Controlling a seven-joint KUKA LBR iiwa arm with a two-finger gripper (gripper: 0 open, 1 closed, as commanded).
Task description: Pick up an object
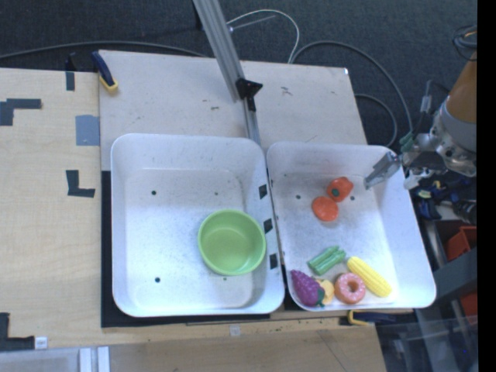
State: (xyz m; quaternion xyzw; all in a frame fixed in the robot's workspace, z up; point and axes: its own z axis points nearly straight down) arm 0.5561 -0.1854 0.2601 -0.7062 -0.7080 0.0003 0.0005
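- A green bowl [231,242] is seen in the left bin [139,149], well to the left of the gripper [385,169].
- An orange-red toy pair [332,199] lies in the right bin [411,231], near the gripper, to its lower left.
- The green pod [326,259], corn [369,276], donut [350,287] and grapes [307,287] lie further below it.
- The gripper is poised at the right bin's far right rim; nothing is seen held, and whether it is apart or together cannot be told.
- The approach step is judged in hand; a move left and down over one toy is called for.

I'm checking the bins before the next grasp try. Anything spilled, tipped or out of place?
Nothing stands out. The green bowl sits upright in the left bin; the toy foods lie inside the right bin, with none spilled onto the bench.
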